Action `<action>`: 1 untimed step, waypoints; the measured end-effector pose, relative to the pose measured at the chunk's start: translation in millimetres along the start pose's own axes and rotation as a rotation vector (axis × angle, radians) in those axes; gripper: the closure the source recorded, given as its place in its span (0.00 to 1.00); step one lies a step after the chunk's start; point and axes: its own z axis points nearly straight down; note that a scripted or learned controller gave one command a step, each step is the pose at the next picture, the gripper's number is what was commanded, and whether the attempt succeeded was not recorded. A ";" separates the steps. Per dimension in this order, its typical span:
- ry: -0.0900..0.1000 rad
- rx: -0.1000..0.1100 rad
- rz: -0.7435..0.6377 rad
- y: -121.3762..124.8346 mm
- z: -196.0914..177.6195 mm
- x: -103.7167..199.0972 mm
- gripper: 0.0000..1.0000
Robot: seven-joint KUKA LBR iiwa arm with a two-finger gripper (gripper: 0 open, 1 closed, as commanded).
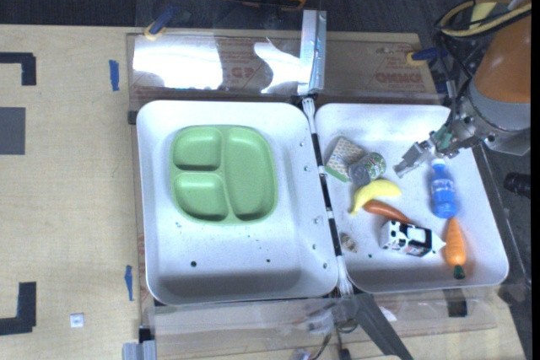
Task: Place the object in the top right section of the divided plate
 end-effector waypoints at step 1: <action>-0.001 -0.002 -0.399 42.5 35.0 19.3 0.00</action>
